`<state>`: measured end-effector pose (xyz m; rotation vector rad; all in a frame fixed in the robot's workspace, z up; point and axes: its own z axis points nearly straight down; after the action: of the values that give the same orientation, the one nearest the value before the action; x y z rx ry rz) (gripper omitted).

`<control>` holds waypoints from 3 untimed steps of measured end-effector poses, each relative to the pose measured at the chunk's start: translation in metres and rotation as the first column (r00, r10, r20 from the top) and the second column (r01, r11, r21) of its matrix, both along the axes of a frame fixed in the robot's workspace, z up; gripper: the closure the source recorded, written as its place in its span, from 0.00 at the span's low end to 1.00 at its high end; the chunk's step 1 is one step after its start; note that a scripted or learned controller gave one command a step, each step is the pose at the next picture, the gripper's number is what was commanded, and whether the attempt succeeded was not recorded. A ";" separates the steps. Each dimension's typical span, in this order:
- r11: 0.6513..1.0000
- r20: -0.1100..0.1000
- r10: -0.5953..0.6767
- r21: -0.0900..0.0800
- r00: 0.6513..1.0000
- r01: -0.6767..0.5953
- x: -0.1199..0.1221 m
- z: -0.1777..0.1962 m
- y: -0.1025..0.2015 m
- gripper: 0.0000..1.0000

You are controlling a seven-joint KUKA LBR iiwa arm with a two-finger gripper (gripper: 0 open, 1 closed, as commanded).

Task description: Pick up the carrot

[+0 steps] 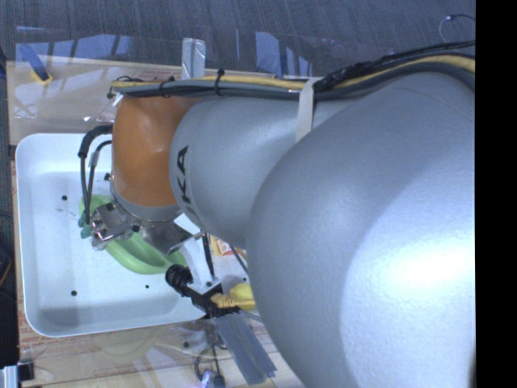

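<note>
The grey arm's tool (101,231), its state impossible to tell, hangs low over the shallow white plastic bin (48,297) beside a green curved object (137,255); the carrot's whereabouts are hidden, so a blind grab could seize the wrong item.

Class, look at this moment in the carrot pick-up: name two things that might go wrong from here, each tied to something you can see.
1. The arm covers most of the left bin, so no carrot can be checked; the grasp may land on the wrong item.
2. The wrist sits low over a light green object, so it may press or drag that instead.
3. Black cables loop beside the wrist and might snag.
</note>
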<state>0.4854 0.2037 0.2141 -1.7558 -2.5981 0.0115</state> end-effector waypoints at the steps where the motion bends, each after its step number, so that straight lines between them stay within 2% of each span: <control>1: 1.000 0.003 0.030 0.007 1.000 -0.030 -0.011 -0.007 -0.013 1.00; 2: 0.922 -0.001 -0.386 0.028 0.922 0.386 0.003 -0.119 0.019 1.00; 3: 0.457 0.004 -0.890 0.007 0.457 0.889 0.001 0.000 0.019 1.00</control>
<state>0.4863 0.2232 0.2140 -2.8534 -1.3030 -0.0067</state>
